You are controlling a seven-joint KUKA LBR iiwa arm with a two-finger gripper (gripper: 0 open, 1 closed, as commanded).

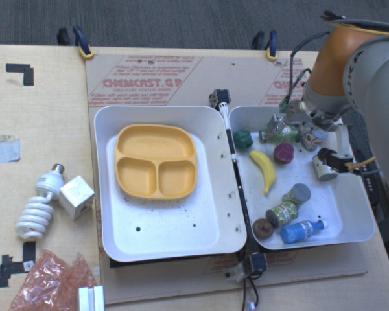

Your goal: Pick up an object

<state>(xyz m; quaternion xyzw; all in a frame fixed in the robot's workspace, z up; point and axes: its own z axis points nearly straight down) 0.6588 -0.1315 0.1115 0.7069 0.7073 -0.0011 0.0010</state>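
The gripper [292, 127] hangs over the right bin [350, 229] at its twelve o'clock edge — a banana [264, 168] lies near centre, a blue bottle [301, 230] at six o'clock, a yellow tray [156, 161] in the left bin [168, 241].

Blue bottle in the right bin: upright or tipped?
Tipped. The blue bottle lies on its side on the right bin's floor, cap pointing toward the view's right.

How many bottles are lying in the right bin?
2: a blue bottle at the near edge and a green-labelled bottle just above it. The arm may hide others at the far side.
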